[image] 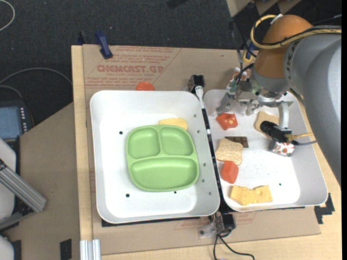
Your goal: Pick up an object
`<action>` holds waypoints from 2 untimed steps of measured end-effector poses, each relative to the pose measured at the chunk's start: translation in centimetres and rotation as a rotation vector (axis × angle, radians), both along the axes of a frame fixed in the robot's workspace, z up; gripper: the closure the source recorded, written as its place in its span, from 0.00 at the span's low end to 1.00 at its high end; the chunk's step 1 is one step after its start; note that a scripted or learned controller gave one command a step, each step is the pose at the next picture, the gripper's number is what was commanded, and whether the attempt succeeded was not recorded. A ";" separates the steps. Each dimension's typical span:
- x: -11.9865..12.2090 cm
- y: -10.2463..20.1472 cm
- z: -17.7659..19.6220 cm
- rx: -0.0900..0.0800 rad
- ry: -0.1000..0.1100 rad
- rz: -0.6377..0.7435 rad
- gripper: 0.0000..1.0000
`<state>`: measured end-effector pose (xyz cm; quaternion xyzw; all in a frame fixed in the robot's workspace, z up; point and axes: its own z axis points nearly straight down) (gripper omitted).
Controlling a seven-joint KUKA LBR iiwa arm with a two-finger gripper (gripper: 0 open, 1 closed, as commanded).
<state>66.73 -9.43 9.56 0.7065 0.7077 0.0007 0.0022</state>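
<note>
The hand (238,103) is positioned low over the far left corner of the right bin (303,191), below the orange band (282,34) of the arm. How far the hand is open cannot be told, and nothing is seen to be held in it.

The nearest object is the red strawberry-like piece (227,121), which lies just beside the hand, on its near side and close to the bin's left wall. It is judged to be the likeliest pick, since only a short drop and a small shift toward the near edge would be required. The piece is small, roughly as wide as it is long, so no clear long axis is presented; it is red with pale speckles.

Further toward the near edge, a dark brown slab (238,141), a tan cracker-like piece (229,152), a red block (230,171) and a yellow cheese-like slab (251,194) are laid in a row. A green divided plate (161,157) occupies the left bin (108,188).
</note>
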 end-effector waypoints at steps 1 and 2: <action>-0.1 -0.4 -1.1 0.001 0.005 -0.002 0.00; -0.1 0.2 -1.0 0.001 0.005 -0.001 0.00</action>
